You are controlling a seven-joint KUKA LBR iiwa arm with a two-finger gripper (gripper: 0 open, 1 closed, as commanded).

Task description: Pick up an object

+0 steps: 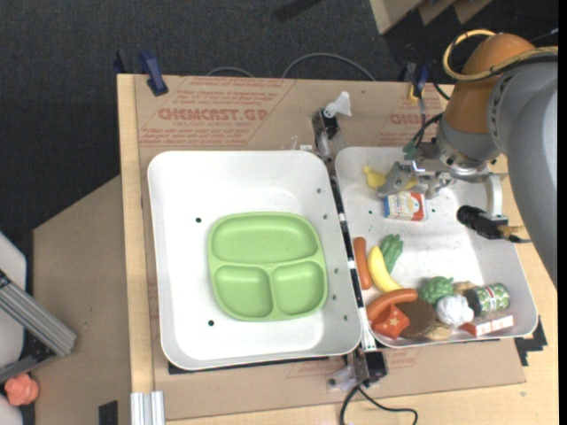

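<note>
My gripper (pixel 413 182) hangs low over the far part of the right bin (pixel 505 264), right above a small white carton with red and blue print (pixel 404 206). A little yellow piece (pixel 375 177) lies just to its left. Nearer the front of that bin lie a banana (pixel 381 270), a green leafy piece (pixel 392 248), an orange carrot (pixel 361 263), a red pepper (pixel 390 313), a broccoli (pixel 436 289) and a small can (pixel 492 298).
The left bin (pixel 177 184) holds a green divided plate (pixel 266 266). A brown item (pixel 423 319), a white lump (pixel 454 309) and a red-and-white packet (pixel 489 327) crowd the right bin's front edge. The arm (pixel 532 104) comes in from the right.
</note>
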